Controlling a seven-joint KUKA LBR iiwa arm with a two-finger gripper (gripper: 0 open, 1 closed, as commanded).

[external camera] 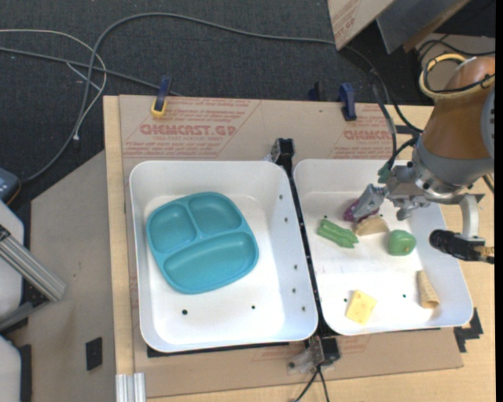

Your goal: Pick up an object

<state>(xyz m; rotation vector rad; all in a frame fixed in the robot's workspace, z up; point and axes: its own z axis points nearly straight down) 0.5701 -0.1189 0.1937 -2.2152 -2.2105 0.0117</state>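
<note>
So the surface [236,133] here is a big sheet of cardboard with red "Chemcast GP" printing on it, held down at the back edge by two blue clamps [163,94]. It sits on dark grey carpet [47,102] with a few light cables [86,63] snaking around up top, plus a cardboard box [357,17] poking in at the upper right. At the left edge there's some metal framing [27,263].

Two shallow white bins sit side by side on the cardboard. The left bin [157,314] has a teal divided plate [203,241] in the middle of it, three compartments, lying flat.

The right bin [448,306] is where the loose stuff is: a green pod-looking piece [336,233] near the left wall, a purple object [360,207] just up and right of that, a tan wedge [372,226] right beside the purple one, a round green thing [401,242] further right, a yellow cheese-like block [361,306] toward the front, and a tan cone-ish piece [427,290] near the right wall.

The arm [456,118] comes in from the right, and the end effector [393,200] is down over the back part of the right bin, right by the purple object and the tan wedge. Honestly can't tell whether it's clenched or released, or whether it's actually got anything.
</note>
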